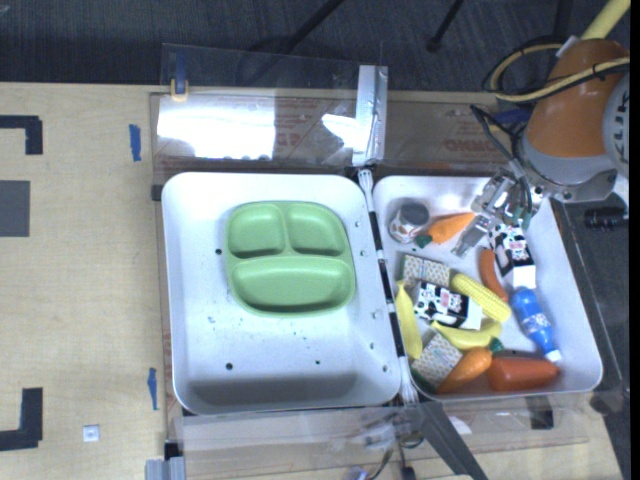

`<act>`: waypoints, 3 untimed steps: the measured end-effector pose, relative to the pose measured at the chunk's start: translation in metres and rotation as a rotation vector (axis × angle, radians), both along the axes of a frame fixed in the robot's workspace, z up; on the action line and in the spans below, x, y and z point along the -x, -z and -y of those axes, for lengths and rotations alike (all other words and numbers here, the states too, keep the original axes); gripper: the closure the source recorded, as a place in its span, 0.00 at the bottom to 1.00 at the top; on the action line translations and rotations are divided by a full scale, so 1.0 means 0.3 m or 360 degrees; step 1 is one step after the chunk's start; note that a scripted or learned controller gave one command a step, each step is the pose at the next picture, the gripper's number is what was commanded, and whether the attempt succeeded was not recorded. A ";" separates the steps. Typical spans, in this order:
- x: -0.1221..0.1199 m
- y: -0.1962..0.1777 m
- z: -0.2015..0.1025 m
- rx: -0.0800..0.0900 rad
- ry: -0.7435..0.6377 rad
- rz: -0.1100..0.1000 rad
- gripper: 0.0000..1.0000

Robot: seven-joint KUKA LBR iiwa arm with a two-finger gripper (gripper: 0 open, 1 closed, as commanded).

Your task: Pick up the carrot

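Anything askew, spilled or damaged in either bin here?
Nothing spilled or visibly broken. The right bin is a jumbled heap of toy food lying at all angles, while the green tray sits square in the left bin. The gripper hovers by a carrot.

The pale wooden worktop is showing a matt, fine-grained face. The two shallow white plastic bins, left and right, are looking smooth and faintly glossy. The green three-part plastic plate is giving off a soft sheen. The small orange plastic carrot with a green tip is looking smooth and dull. The blue plastic bottle is glinting. The metal pincer is looking bare and shiny, and the clear plastic panel behind the bins is catching glare
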State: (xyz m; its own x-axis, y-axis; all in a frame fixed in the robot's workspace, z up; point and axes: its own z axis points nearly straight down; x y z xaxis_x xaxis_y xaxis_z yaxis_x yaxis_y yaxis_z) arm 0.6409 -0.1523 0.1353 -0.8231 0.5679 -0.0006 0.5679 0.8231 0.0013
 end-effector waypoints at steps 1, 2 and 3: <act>-0.039 0.162 -0.015 -0.0001 -0.0240 -0.0009 0.00; -0.052 0.125 -0.015 0.0002 -0.0237 0.0017 1.00; -0.001 -0.259 -0.141 0.0002 -0.0076 0.0005 1.00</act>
